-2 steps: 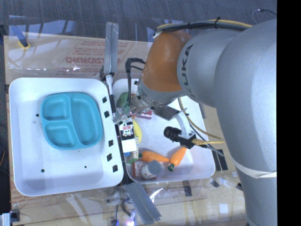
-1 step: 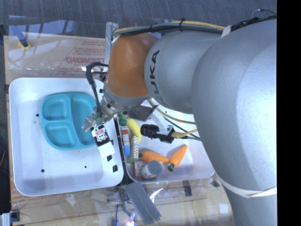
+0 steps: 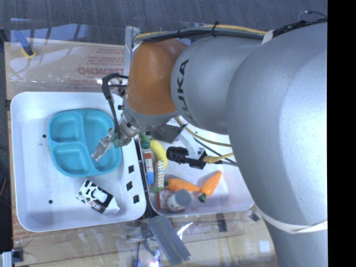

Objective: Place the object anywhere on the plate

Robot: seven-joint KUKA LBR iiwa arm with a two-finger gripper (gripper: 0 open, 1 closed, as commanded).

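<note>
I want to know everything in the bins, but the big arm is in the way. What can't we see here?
- Right bin: the arm hides most of it.
- Banana: its top end is under the arm.
- Gripper over the plate: too blurred to tell if anything is between its fingers.
- Black-and-white box: print too small to read.
- Jar by the carrots: label unreadable.

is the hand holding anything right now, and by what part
Cannot be told: the hand sits over the blue plate's right edge, and nothing clearly shows between its fingers.
</note>
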